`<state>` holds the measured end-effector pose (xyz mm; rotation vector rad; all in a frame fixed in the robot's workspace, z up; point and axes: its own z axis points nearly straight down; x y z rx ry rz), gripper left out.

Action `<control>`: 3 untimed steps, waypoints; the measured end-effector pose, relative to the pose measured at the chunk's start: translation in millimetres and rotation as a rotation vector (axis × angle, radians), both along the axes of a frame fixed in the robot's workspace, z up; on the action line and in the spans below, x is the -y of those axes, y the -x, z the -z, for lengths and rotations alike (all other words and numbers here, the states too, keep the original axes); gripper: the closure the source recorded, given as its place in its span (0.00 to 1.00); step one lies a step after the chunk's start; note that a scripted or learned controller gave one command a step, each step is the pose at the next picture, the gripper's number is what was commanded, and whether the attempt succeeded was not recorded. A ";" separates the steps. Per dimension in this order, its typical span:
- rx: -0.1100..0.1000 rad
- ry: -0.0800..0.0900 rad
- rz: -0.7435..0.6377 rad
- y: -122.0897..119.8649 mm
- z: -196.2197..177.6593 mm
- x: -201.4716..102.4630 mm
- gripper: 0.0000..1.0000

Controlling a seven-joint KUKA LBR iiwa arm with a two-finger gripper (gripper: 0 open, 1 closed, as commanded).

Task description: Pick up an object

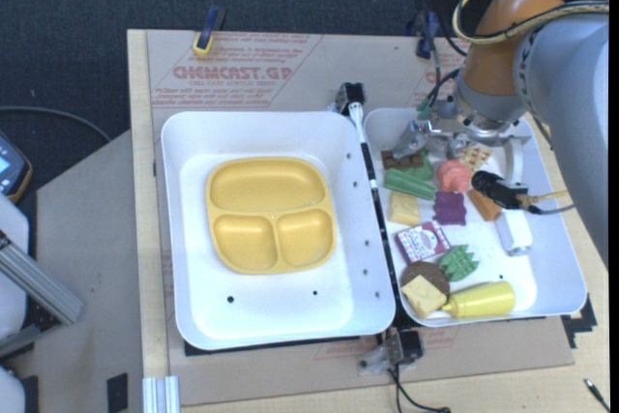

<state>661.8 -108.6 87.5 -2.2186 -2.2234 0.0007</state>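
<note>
Yellow tray fills left bin (toys crowd right).

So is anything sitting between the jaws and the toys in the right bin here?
Nothing visible does. The gripper hangs over the far end of the right bin, directly above the crowded toys: the green piece and the pink piece lie just beneath it. The objects sit packed close together, which could hamper a clean grasp.
</note>
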 end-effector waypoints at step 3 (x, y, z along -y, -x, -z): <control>0.009 0.002 0.000 -4.9 -133.1 -8.7 1.00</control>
